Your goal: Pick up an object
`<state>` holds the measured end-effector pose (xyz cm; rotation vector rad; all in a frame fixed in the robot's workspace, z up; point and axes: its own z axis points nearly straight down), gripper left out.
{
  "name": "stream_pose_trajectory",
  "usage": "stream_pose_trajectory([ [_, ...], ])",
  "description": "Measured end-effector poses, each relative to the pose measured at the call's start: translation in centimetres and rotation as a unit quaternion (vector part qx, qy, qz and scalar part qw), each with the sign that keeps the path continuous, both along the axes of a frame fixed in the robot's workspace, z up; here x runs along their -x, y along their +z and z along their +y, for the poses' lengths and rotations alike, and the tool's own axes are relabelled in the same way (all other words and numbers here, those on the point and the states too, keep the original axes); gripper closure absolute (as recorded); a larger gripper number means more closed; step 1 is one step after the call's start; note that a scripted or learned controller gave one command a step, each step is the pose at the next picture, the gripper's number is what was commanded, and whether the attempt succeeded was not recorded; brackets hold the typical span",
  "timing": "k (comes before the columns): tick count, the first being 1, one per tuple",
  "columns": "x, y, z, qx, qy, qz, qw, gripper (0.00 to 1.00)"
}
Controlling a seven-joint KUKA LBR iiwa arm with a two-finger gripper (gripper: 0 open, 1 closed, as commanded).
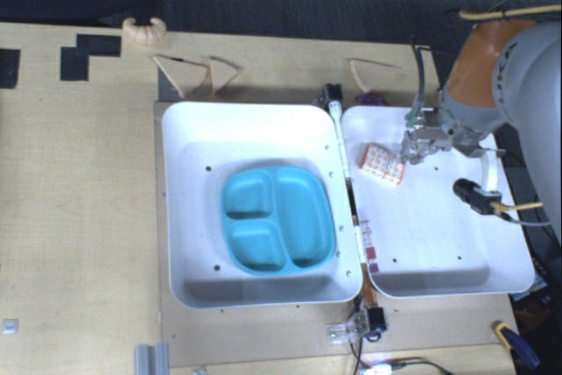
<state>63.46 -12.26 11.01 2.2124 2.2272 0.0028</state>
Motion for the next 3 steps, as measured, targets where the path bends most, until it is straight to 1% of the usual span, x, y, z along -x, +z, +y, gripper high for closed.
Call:
stream_pose_trajectory([
  [1, -3.6, 7.7, 6.1, -0.0006, 0.001, -0.002, 1.0000, 1.00],
  [2, -3.5, 10.8, 11.8, -0.0008, 0.001, -0.001, 1.0000, 1.00],
  [3, 8.2, 13.6, 11.7, -0.0003, -0.002, 0.001, 1.0000, 1.00],
])
